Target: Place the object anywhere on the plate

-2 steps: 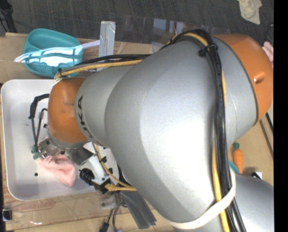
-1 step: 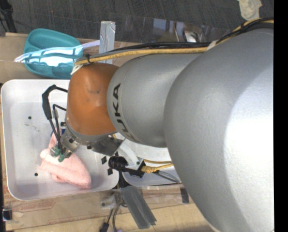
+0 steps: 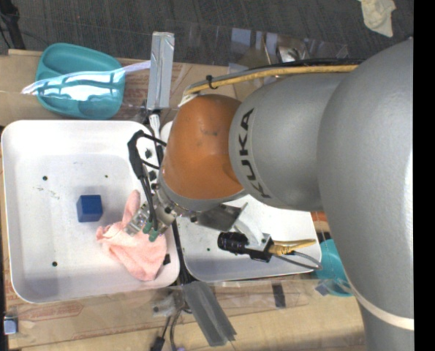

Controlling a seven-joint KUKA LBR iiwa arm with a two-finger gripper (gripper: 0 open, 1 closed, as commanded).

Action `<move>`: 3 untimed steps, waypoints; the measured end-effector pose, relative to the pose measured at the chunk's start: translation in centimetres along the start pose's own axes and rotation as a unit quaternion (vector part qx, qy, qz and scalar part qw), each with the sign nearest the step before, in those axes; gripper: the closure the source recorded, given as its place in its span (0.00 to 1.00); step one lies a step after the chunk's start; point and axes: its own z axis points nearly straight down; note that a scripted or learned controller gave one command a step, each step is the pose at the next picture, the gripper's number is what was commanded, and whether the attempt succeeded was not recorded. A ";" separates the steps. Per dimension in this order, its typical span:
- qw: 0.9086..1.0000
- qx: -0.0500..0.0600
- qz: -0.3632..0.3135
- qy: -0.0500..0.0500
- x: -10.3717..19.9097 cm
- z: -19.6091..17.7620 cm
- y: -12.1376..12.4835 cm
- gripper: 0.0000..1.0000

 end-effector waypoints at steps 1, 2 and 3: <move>1.000 0.000 0.019 0.000 5.6 -0.9 5.4 1.00; 1.000 -0.001 0.029 -0.001 0.4 -3.7 0.4 1.00; 0.995 0.001 0.096 0.000 5.5 2.7 9.4 1.00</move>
